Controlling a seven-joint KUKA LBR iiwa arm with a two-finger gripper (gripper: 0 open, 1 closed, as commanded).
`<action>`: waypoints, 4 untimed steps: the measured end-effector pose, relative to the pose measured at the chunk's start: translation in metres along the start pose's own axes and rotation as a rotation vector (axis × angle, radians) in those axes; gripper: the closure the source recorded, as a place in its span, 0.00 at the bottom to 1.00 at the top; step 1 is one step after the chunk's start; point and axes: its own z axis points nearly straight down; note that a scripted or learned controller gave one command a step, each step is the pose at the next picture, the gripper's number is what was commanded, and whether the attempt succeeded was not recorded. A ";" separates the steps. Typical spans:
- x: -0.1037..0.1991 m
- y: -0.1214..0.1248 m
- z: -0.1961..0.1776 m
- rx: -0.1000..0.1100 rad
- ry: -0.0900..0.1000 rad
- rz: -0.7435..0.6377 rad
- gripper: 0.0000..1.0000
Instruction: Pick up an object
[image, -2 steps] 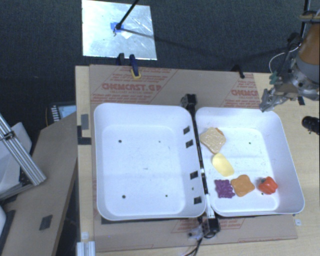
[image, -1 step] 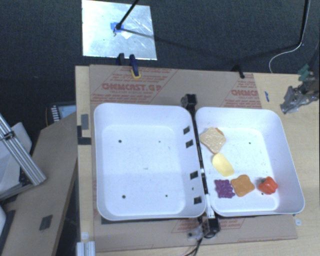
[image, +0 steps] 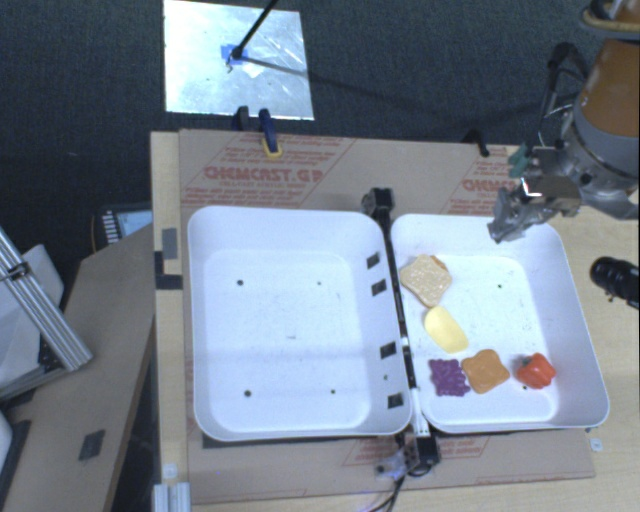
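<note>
Bins sit side by side on the table, and we read them from left to right. We see nothing lying in the left bin (image: 280, 320). Across the divider, the right bin (image: 560, 300) holds five small items: a pale bread-like piece (image: 426, 279) near the divider, a yellow lump (image: 444, 329) just below it, then along the near side a purple cluster (image: 448, 376), an orange-brown piece (image: 485, 371) touching or nearly touching it, and a red-orange piece (image: 537, 371) a little apart to the right.

Furthest right, the gripper (image: 505, 222) hangs above the far rim of the right bin, well apart from every item; we cannot tell its state from this view, and we see nothing held in it.

We judge the risks to be these: descending where it hangs now would meet bare bin floor or the rim. Going for the purple cluster or its orange-brown neighbour could nudge one while closing on the other. The rounded yellow lump may slip out of a pinch.
</note>
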 end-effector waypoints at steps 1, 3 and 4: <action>0.094 -0.007 -0.041 -0.003 0.001 -0.001 1.00; 0.226 -0.036 -0.118 -0.003 0.002 0.002 1.00; 0.255 -0.025 -0.116 0.000 -0.001 0.006 1.00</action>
